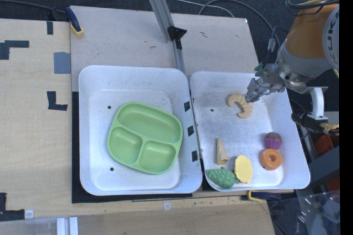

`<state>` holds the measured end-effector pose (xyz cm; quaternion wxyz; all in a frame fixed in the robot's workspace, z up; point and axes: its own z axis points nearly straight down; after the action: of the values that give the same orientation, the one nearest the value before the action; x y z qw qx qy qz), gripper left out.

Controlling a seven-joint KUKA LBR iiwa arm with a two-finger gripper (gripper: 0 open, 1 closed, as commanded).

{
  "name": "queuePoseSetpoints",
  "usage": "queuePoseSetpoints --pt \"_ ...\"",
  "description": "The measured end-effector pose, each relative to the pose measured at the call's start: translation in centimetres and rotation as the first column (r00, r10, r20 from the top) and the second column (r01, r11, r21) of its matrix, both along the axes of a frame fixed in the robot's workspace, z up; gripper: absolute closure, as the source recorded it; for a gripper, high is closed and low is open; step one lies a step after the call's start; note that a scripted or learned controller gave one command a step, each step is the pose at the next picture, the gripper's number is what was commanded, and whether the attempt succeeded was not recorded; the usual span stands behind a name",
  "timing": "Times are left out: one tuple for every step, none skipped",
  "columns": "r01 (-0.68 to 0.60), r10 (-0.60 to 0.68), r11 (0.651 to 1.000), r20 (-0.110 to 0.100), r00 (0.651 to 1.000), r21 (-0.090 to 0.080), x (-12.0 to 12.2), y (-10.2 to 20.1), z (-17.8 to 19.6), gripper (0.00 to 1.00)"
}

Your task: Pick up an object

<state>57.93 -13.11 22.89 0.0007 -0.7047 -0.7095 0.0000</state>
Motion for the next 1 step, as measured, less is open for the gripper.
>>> queuePoseSetpoints --pt "0.000 0.000 1.000 0.000 1.000 0.000 2.04 4.12 -0.02 1.00"
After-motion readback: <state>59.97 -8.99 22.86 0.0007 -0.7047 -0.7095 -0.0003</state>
